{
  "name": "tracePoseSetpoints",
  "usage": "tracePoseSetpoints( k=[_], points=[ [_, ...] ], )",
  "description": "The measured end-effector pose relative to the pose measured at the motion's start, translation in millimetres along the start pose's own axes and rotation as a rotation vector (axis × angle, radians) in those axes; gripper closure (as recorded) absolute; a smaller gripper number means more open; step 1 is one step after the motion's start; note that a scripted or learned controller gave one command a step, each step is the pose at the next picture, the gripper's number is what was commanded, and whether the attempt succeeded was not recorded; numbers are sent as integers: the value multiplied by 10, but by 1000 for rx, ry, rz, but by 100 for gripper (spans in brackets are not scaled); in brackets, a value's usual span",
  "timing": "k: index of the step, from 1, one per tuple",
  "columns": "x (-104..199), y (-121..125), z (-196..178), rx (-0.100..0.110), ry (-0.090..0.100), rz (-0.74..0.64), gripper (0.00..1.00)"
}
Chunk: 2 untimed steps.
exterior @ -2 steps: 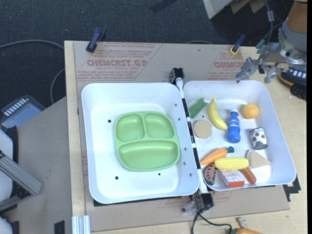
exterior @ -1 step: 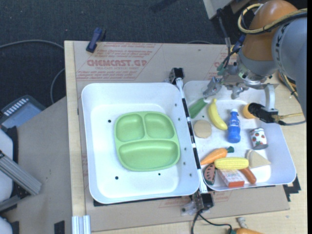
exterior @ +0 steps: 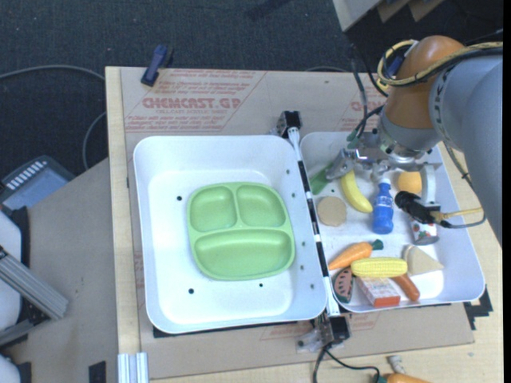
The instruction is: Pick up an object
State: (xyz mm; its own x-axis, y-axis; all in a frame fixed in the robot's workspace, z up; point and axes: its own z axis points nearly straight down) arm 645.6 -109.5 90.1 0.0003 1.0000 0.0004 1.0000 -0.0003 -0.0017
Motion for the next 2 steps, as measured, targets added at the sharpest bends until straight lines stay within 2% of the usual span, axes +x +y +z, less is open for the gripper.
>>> tracePoseSetpoints(
  k=[1,2],
  points=[
    [4,8,-107,-3,0,0,100],
    [858,-818,-947,0,1,-2,100]
  ],
)
